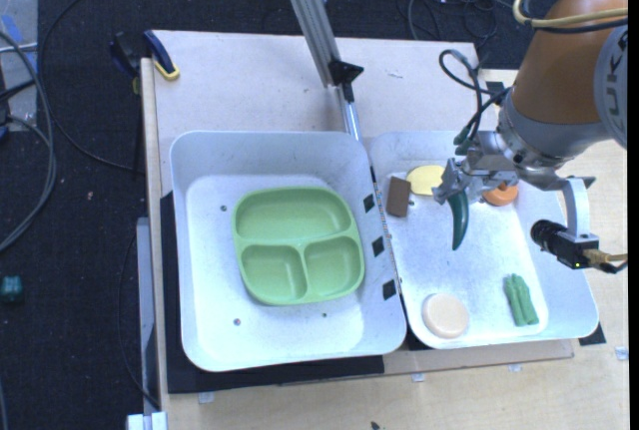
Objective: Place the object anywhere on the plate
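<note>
Dark green pepper-shaped object hangs point-down over the right bin, its upper end caught between the fingers of the gripper, which appear closed on its stem end; its tip looks to be off the bin floor, though the slant of the view makes that hard to confirm. Close around it: a yellow round piece just to its left, a brown block beyond that near the bins' shared edge, an orange piece just beside the gripper on the other side. Further down the same bin, a pale round disc and a green bean-like piece, both well apart from the pepper. The green divided plate sits in the left bin, nothing on it. Judgement: pick appears done, carry step in hand. Next move calls for enough height to pass the raised rims between the bins, travel leftward across to above the plate, then lowering and letting go. The grip sits at one end, so the pepper may swing or slip in transit.
</note>
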### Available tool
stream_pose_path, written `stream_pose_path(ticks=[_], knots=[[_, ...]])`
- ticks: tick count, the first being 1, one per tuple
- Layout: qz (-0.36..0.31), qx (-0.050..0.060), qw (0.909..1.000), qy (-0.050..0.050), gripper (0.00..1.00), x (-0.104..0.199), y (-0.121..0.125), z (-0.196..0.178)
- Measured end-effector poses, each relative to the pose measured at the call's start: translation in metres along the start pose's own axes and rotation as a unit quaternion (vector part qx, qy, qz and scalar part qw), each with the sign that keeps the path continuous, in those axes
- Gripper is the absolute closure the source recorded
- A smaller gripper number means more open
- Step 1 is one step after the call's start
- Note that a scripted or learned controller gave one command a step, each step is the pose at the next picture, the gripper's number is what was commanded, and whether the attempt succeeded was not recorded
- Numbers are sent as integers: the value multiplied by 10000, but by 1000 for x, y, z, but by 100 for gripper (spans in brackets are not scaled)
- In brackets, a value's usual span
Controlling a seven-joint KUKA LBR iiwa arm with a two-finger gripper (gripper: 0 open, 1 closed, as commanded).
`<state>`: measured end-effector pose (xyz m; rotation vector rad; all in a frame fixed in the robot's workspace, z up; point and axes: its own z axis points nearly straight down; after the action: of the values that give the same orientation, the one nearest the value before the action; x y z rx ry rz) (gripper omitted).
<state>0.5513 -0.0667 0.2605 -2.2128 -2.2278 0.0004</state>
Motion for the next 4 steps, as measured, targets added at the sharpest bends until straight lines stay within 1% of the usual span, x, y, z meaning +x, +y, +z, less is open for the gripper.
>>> stream_pose_path(ticks=[2,3,4], knots=[[-3,9,10000,1,100,99,-3,29],[-14,4,10000,6,100,162,-14,31],[-15,-5,10000,4,100,224,-10,34]])
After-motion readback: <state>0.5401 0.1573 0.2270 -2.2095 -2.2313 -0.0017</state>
